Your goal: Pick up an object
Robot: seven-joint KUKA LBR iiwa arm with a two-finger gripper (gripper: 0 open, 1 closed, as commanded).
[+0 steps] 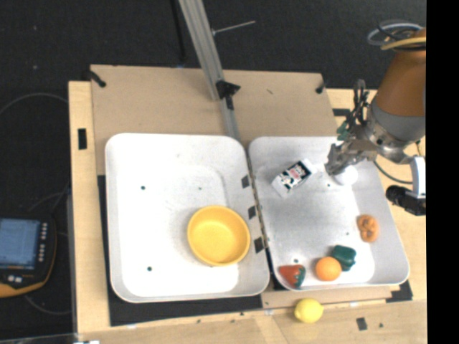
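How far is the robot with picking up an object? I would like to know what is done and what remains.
Done: the tool is over the upper part of the right bin, near the small carton. In hand: no object is seen held in it. Left: the whole pick. The carton, the orange ball, the green piece and the yellow bowl in the left bin all lie on the bin floors.

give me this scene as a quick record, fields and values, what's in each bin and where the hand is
left bin: yellow bowl near its front right corner
right bin: small carton, orange fruit, green pepper, red piece, tan lump
outside bins: lemon on the bench in front of the right bin
hand: over the right bin's back right part, beside the carton
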